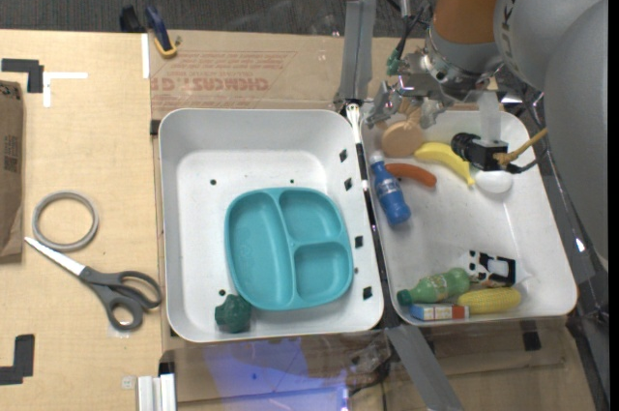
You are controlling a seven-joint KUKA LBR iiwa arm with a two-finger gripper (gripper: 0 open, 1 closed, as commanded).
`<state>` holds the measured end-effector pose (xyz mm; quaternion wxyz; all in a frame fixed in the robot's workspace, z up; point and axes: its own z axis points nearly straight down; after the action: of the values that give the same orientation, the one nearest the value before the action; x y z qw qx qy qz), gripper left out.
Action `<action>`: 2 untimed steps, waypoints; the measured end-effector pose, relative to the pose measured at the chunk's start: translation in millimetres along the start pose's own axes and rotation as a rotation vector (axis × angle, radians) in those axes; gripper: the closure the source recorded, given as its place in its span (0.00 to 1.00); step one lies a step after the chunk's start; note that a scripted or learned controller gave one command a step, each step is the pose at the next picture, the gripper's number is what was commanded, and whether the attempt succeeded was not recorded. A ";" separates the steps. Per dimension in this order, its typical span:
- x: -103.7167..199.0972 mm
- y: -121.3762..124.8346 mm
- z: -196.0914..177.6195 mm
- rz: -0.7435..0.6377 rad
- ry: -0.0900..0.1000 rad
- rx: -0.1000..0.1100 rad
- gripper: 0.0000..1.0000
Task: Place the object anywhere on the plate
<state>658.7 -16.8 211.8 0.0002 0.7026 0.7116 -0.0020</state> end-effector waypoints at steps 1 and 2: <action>67.7 -45.5 1.4 -0.002 0.001 0.001 1.00; 122.0 -84.7 63.4 -0.280 0.002 0.001 1.00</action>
<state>572.3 103.9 148.3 -0.0012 0.5964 0.8027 -0.0018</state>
